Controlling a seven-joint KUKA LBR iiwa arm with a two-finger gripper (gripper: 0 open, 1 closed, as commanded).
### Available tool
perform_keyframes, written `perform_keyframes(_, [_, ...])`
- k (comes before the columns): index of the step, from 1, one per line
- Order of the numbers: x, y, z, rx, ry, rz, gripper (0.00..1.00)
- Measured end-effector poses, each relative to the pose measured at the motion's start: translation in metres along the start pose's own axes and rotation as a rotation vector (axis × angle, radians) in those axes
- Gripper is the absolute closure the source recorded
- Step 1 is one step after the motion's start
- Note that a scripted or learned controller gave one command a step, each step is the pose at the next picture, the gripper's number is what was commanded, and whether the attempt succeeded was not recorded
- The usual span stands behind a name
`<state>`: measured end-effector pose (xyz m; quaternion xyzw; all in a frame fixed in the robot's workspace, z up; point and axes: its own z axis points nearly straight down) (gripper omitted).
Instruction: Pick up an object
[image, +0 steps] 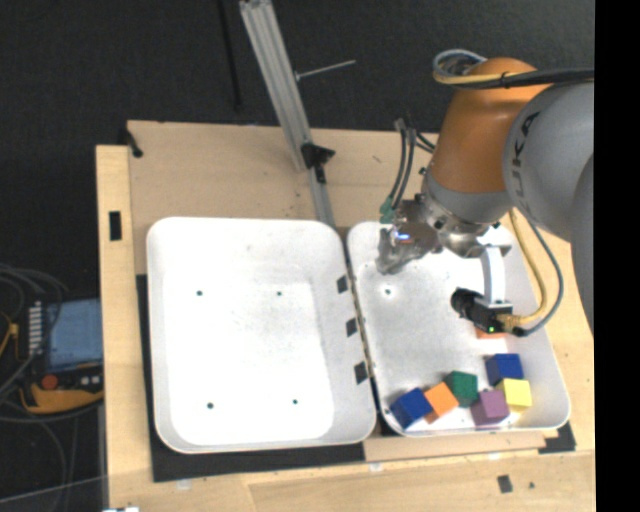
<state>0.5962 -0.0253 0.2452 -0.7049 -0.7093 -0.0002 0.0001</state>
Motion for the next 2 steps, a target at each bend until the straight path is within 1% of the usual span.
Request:
perform_keyframes(1, [0.058, 0.007, -0.005, -0.002, 0.002, -0.002, 1.00])
perform_keyframes(2, [0.115, 0.013, 0.005, -0.001, 0.000, -0.001, 1.00])
